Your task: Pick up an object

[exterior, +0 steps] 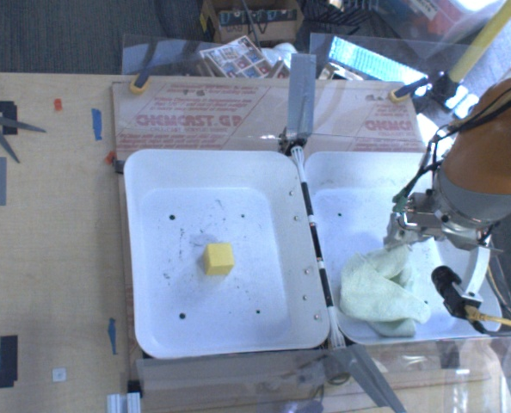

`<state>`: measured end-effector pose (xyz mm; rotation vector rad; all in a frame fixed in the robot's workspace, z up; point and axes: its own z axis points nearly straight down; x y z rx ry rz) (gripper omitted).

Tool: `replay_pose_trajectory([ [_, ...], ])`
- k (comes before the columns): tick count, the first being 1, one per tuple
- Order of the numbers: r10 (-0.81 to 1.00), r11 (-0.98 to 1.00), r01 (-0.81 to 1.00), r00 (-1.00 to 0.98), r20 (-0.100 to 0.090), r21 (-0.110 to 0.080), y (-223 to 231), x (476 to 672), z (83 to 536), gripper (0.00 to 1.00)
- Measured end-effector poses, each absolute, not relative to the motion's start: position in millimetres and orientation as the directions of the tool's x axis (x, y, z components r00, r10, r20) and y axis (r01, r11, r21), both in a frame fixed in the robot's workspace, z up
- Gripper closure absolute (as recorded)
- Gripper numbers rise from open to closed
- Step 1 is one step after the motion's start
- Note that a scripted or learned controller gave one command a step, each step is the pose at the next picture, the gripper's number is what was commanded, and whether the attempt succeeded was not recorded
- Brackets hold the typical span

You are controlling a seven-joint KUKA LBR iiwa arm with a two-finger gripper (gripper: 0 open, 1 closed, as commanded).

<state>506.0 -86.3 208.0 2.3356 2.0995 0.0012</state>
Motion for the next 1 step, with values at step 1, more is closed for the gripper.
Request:
replay_pose_trajectory([
  [1,0.979,-0.202,0.979,0.202,0.0,-0.003,0.8,488.2,211.2,1.0],
])
